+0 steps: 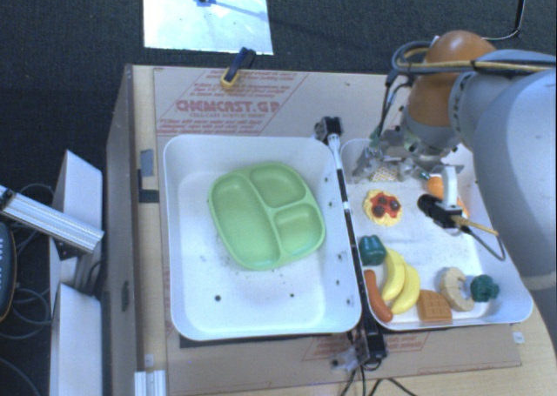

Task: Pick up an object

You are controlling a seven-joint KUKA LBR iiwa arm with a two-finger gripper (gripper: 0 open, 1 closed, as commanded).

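The gripper (383, 162) is seen low over the far end of the right bin (509, 298); its closure cannot be told. Toy foods, including a small pizza (384, 206) just nearer than it, are spread through that bin.

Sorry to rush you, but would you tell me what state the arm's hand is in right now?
Hand: low over the far end of the right bin; open or closed cannot be told, nothing visibly held.
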